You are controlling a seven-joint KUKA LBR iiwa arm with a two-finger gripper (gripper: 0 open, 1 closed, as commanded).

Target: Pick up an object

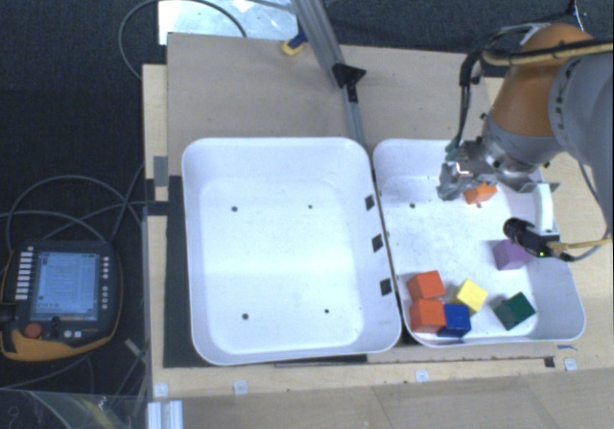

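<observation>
Blocks (443,300) — arm (537,101) bent over bin (403,163)

Two bins sat side by side on the surface (259,82), the left bin (278,245) at nine o'clock of the right bin (422,178), their rims touching along the middle. Inside the right bin, five blocks clustered near its six o'clock edge: one block (426,284) directly behind another (428,313), a third (458,319) just beside that at three o'clock, a fourth (471,295) behind it, and a fifth (515,310) further toward three o'clock. A sixth block (510,255) lay toward the bin's three o'clock wall, and the claw (462,183) hung over the bin's twelve o'clock half with a small object (479,193) at its tip.
</observation>
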